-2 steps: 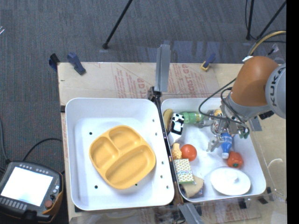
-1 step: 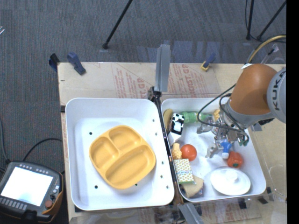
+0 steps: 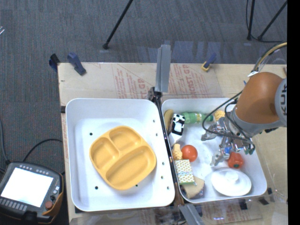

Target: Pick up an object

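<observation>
- Hovering low inside the right-hand bin (image 3: 260,175), the pincer (image 3: 224,156) hangs beneath the arm's orange band (image 3: 260,97), toward 3 o'clock in the view; whether it is parted or closed I cannot tell, and nothing shows in its grip.
- Just at its 3 o'clock lies an orange-red round item (image 3: 236,160), close beside the metal parts; whether they touch I cannot tell.
- At its 6 o'clock sits a round white lid-like dish (image 3: 231,182), near the bin's front wall.
- At its 9 o'clock, apart from it, rests a red tomato-like ball (image 3: 189,153), with a small yellow piece (image 3: 176,151) touching its left side.
- Toward 7 o'clock lies a green and yellow packet (image 3: 184,171), and just below it a tan wedge (image 3: 195,188).
- Toward 10 o'clock lies a green bottle-like object (image 3: 191,117) on its side, with a black and white toy (image 3: 177,123) just left of it.
- Farther out at 9 o'clock stands the left-hand bin (image 3: 77,125), holding a yellow divided plate (image 3: 123,157) with three compartments.
- Both bins rest on the tabletop (image 3: 117,81), where a blue clamp (image 3: 76,63) grips the far edge at 11 o'clock.
</observation>
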`<state>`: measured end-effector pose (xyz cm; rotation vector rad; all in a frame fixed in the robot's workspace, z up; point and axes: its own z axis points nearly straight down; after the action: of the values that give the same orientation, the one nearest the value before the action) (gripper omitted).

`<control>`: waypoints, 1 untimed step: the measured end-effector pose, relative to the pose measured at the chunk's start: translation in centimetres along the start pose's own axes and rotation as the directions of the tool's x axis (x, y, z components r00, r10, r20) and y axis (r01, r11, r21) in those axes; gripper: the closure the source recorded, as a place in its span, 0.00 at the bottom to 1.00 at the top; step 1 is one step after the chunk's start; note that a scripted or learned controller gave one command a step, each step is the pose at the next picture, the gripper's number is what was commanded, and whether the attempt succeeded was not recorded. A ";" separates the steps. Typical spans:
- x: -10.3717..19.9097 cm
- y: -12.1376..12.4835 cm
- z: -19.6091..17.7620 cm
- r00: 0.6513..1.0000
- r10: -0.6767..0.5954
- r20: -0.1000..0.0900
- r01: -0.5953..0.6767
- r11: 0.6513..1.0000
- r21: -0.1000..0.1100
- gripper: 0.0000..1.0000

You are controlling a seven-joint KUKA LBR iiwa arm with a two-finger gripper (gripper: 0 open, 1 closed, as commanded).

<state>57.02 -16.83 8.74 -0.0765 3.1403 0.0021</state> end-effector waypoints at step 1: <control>0.2 -2.6 -0.1 0.993 -0.120 0.002 0.120 0.993 0.001 0.00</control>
<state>56.94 -19.41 8.79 -0.2644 3.1275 0.0009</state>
